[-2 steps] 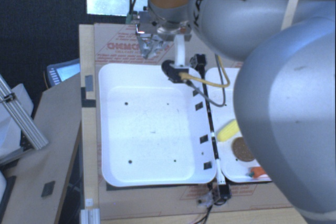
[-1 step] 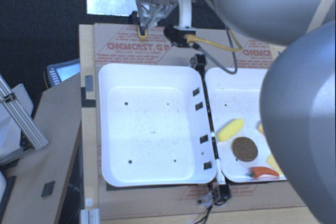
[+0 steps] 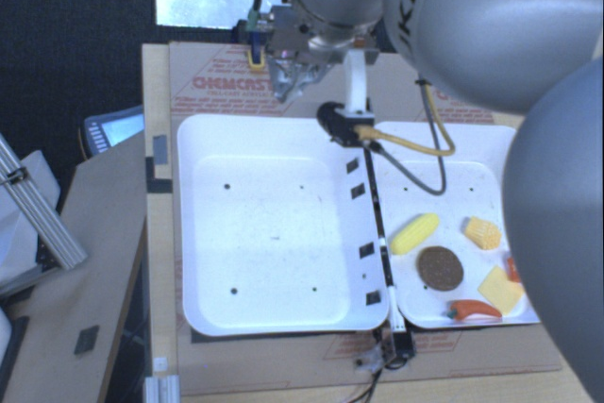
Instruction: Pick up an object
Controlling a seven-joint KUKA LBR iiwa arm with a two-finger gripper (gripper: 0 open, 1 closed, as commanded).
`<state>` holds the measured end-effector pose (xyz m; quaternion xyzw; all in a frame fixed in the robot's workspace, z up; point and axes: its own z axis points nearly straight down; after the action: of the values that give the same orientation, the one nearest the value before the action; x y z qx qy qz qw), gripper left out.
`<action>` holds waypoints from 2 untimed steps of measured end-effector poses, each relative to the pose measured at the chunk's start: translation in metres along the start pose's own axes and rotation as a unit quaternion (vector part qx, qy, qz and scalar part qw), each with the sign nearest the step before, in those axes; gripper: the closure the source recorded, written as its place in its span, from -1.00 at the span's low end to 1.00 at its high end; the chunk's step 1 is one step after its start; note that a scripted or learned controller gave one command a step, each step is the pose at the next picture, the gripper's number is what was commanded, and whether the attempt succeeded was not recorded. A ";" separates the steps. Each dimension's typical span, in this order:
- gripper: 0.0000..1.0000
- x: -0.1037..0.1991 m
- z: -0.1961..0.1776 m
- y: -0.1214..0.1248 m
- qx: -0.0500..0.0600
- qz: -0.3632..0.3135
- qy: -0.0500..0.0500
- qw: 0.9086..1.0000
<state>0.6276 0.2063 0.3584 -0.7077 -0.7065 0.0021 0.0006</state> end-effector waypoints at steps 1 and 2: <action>1.00 0.029 0.068 0.000 0.000 -0.003 0.001 1.000; 1.00 0.021 0.142 -0.003 0.000 -0.001 0.000 1.000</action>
<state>0.6240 0.2271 0.2159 -0.7070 -0.7072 0.0020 0.0010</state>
